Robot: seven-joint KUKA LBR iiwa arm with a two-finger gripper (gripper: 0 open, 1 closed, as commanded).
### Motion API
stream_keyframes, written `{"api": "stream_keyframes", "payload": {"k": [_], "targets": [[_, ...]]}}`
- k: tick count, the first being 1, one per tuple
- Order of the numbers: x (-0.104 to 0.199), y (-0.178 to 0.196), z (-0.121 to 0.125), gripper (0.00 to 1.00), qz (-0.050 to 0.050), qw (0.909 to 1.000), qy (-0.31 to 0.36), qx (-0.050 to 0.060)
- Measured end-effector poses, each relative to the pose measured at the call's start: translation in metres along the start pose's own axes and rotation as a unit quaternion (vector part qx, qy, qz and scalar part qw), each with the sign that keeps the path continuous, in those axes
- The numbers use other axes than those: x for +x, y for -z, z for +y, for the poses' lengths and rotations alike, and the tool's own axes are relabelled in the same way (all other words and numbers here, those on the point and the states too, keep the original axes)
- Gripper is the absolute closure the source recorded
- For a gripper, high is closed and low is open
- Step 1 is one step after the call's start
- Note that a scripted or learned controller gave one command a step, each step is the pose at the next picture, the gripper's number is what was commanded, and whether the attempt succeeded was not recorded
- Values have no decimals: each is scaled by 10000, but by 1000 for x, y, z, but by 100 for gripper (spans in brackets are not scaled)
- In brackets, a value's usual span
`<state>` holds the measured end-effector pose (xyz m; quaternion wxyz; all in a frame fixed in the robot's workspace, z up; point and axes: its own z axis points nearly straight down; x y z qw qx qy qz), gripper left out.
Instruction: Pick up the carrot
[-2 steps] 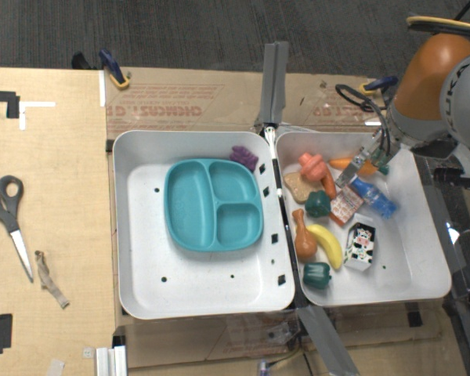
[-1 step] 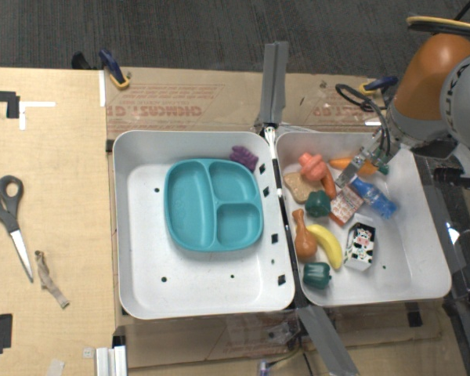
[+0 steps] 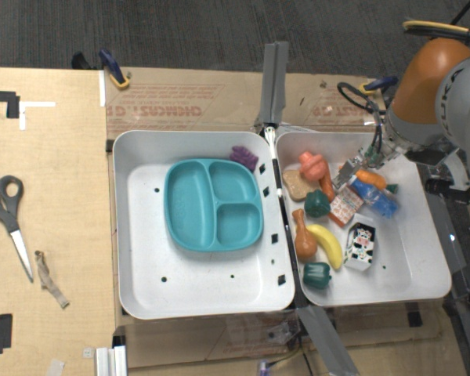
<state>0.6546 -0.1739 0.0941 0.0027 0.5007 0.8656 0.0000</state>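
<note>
The pale wooden desk [image 3: 47,288] carries two white bins [image 3: 141,288] side by side — scissors [image 3: 8,210] lie at its left edge.

Two shallow white plastic bins [image 3: 133,233] [image 3: 423,276]. One teal three-compartment plastic tray [image 3: 214,204], one pair of grey-handled metal scissors [image 3: 8,214]. One yellow toy banana [image 3: 327,244].

Arm [image 3: 446,92] cut by right edge; tool [image 3: 359,165] fingers too small to read
</note>
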Motion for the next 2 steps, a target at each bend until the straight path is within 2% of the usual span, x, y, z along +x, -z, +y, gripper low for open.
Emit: {"api": "stream_keyframes", "payload": {"k": [1,2], "targets": [[0,10,1,100,-17,10000,20,-2],[19,102,7,100,9,9961,-880,13]]}}
